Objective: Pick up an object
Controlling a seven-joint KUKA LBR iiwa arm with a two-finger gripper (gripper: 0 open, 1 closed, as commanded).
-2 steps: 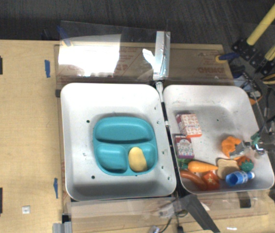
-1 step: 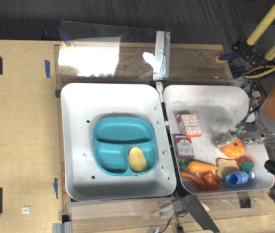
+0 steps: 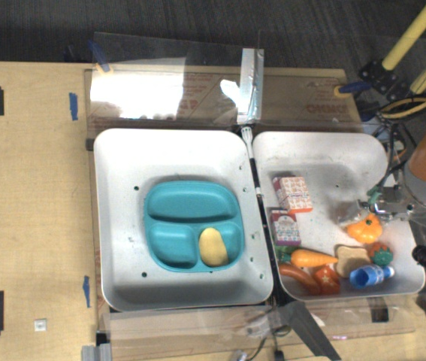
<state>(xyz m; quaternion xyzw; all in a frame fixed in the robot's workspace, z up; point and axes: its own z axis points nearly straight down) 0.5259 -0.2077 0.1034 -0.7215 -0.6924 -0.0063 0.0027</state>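
Observation:
The right bin [image 3: 325,153] holds a heap of toy food. Two small pink-and-white cartons [image 3: 293,192] lie near its left wall. An orange carrot [image 3: 312,259], a red piece [image 3: 324,278], a tan bread slice [image 3: 351,258] and a blue bottle [image 3: 367,276] sit along the front. An orange fruit-like toy [image 3: 364,229] rests by the right wall. My gripper [image 3: 376,204] hangs just above and behind that orange toy, at the bin's right side. Nothing shows between its fingers.
The left bin [image 3: 122,201] carries a teal divided plate [image 3: 186,216] with a yellow oval toy [image 3: 213,247] in its lower right compartment. A clear sheet and a metal divider [image 3: 249,85] stand behind the bins. Yellow-and-black cables [image 3: 400,74] crowd the back right.

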